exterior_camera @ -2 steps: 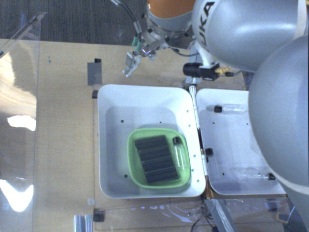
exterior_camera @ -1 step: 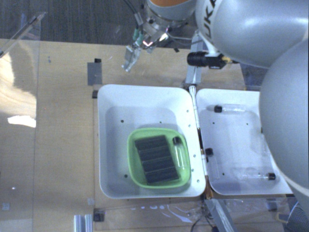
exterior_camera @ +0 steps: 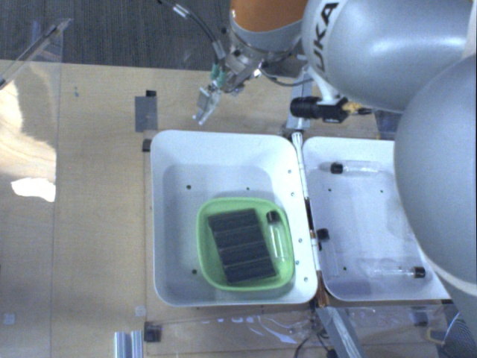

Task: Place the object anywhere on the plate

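Bench: pincer above left bin, grip state unclear; arm hides right bin's edge.

Bright, even light; glare patches on the bench at left; picture soft, slightly blurred throughout.

The arm is built of large, rounded, glossy grey shells that catch pale reflections. Black letters "UKA" run down one shell near its edge. An orange band rings the arm above the wrist. Below it sits a narrower grey collar, then the gripper, a small metallic piece with a green part. Thin dark cables loop to it. A black fitting with a yellowish tip juts from under the shell.
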Action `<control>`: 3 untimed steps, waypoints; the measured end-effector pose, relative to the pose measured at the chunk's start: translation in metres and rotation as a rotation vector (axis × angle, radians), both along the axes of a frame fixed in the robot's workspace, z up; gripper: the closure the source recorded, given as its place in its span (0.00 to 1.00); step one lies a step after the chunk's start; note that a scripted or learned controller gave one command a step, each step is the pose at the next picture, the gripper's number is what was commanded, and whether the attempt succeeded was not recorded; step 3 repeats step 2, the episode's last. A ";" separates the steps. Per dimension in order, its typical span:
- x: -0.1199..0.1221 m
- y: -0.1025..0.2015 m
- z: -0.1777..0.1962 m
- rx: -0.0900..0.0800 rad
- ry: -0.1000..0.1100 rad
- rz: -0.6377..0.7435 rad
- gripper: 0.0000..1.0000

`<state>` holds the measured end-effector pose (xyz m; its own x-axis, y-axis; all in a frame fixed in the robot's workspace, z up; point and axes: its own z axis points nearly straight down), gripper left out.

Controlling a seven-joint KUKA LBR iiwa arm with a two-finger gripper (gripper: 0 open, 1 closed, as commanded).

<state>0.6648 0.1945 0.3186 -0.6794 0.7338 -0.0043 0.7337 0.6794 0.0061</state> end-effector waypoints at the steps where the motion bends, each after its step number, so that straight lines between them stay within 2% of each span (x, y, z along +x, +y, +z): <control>1: 0.000 0.028 -0.045 0.001 0.001 0.117 0.00; 2: -0.003 0.029 0.007 0.001 -0.006 0.168 0.00; 3: -0.003 0.029 0.007 0.001 -0.006 0.168 0.00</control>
